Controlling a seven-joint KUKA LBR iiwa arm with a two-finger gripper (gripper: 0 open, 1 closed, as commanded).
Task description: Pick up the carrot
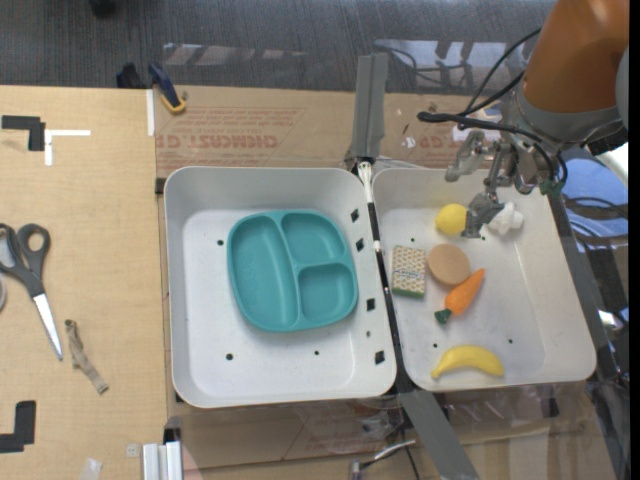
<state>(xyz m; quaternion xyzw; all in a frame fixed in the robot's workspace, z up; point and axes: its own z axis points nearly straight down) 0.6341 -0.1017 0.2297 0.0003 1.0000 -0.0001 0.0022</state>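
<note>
The carrot [462, 294] is orange with a small green top. It lies slanted in the middle of the right bin [560, 298], just right of a round tan disc [448, 264]. My gripper [487, 208] hangs above the bin's far part, over a yellow lemon [451, 219] and a small white object [505, 220]. It is up and behind the carrot, well apart from it, with nothing seen between its fingers.
A yellow banana [467, 362] lies at the right bin's near edge and a speckled cracker block [407, 270] at its left wall. The left bin [200, 358] holds a teal divided plate [293, 269]. Scissors [32, 278] lie on the cardboard at far left.
</note>
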